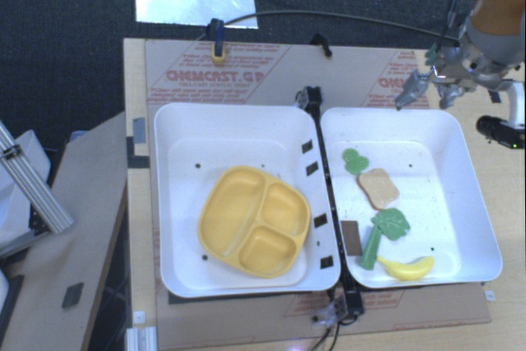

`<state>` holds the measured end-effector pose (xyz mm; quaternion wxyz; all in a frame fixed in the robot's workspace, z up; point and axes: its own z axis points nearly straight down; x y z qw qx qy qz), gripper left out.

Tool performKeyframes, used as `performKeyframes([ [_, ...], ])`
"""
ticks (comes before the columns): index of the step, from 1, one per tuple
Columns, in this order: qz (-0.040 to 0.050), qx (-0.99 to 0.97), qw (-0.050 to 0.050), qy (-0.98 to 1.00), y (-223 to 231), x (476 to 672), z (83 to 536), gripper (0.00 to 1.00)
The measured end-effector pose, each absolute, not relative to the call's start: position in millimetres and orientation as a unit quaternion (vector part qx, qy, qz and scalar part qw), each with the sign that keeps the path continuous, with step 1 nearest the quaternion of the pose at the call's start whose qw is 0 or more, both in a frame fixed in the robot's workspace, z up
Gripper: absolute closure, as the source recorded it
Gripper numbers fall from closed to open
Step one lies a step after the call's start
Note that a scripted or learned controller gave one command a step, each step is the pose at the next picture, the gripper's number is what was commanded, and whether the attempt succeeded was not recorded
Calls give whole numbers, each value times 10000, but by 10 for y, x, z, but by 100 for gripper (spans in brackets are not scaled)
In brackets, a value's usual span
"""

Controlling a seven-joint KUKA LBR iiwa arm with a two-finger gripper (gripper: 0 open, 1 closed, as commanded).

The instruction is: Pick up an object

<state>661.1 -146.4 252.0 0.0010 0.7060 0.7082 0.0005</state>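
Note:
In the right bin (472,201) lie a small green leafy piece (355,161), a tan bread slice (379,187), a green broccoli-like piece (385,232), a brown block (351,237) and a yellow banana (406,267). My gripper (426,86) hovers above the far right corner of that bin, well away from the objects. Its two fingers point down and stand apart with nothing between them.
The left bin (177,177) holds a yellow divided plate (254,220). A black clip strip (316,168) joins the two bins. Cardboard (230,74) lies under both bins. A cable arcs across the back of the bench.

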Motion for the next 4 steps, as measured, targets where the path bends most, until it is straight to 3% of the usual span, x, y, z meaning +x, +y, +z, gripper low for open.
performKeyframes([
  [3,-3,7060,-2,7083,-1506,6630,824,0],
  [4,19,7057,27,7085,-1507,6652,970,100],
])
